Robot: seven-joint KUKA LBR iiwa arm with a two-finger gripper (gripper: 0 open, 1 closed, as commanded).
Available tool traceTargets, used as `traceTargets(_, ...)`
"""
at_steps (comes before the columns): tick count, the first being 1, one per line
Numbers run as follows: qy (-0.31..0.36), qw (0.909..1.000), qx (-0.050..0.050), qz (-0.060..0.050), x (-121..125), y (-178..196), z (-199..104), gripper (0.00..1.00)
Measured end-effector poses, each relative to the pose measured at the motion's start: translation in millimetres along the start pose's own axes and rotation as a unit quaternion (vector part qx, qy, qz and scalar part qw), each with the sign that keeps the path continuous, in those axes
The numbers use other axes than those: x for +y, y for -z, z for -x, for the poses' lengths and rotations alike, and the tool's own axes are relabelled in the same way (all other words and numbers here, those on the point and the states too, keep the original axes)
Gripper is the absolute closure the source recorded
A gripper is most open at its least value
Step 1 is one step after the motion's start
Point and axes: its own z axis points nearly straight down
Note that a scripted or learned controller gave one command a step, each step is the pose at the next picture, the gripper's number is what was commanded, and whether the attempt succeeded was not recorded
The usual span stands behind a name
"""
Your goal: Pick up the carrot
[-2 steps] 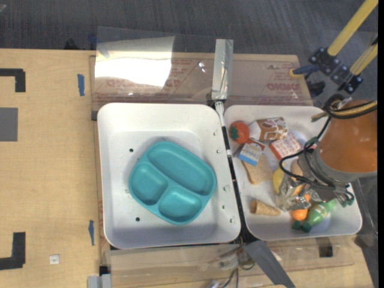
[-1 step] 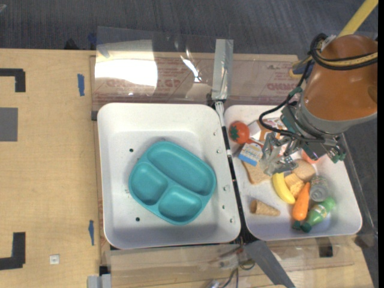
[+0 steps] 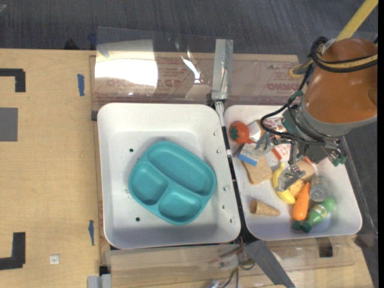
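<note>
Carrot (image 3: 302, 200) lies tilted among toy food in the right bin (image 3: 354, 221); gripper (image 3: 293, 174) hovers adjacent, jaws' state indeterminable.

The bins (image 3: 114, 125) looked like smooth, slightly glossy white plastic; the divided teal plate (image 3: 172, 182) was matt plastic. The bench top (image 3: 42, 161) resembled raw, matt wood board. The carrot (image 3: 302, 201) appeared smooth, faintly shiny plastic.

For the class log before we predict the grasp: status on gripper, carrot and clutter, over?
Gripper low in right bin, above banana. Carrot free, lying beside it. Green bottle and banana crowd the carrot.
</note>
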Motion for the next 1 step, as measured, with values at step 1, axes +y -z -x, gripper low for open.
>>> traceTargets(1, 0.036, 0.9993, 0.004, 0.001, -47.9, -66.3, -55.8, 0.0)
